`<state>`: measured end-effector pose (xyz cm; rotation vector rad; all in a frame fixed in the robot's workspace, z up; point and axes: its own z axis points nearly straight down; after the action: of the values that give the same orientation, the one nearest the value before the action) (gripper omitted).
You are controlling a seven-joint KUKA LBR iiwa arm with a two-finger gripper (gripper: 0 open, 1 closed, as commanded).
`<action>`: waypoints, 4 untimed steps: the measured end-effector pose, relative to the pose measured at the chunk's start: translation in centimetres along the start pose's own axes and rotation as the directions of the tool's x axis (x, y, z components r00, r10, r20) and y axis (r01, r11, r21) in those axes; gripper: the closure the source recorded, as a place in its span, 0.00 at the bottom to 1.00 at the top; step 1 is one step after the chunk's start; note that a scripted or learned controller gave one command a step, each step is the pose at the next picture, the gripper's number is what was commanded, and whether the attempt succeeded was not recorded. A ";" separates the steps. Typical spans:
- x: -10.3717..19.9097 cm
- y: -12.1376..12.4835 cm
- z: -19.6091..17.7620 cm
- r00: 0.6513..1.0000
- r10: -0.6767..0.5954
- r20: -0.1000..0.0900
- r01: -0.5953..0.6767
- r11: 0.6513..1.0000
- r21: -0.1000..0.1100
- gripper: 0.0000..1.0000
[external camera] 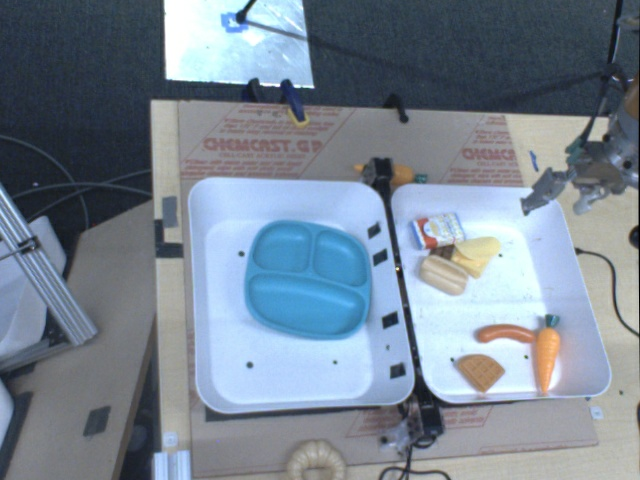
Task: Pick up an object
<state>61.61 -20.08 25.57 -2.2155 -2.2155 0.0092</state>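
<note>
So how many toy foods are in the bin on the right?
6: box, cheese and bread roll near the top; sausage, carrot and cracker near the bottom.

- The scene was evenly and fairly brightly lit from overhead, with a cool, slightly bluish cast.
- The two white bins [300, 193] came close to overexposure, their floors pale and nearly featureless.
- A reflective sheet [238, 28] at the top threw strong glare, washed to near-white.
- Shadows were soft and short; a faint one lay beneath the blue tray [308, 278].
- The dark floor [80, 68] showed fine grain.
- Focus was moderate overall; the gripper [565, 190] at the right edge looked blurred.
- Print on the cardboard [265, 143] stayed legible but soft.
</note>
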 end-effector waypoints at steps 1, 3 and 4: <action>0.1 0.2 -0.8 1.000 -0.003 0.003 0.003 1.000 -0.012 0.00; 0.3 1.5 8.6 1.000 -0.004 0.002 0.004 1.000 -0.009 0.00; 1.0 0.8 13.5 1.000 -0.003 0.001 0.003 1.000 -0.008 0.00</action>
<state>62.31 -19.06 12.11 -2.2173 -2.2234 0.0013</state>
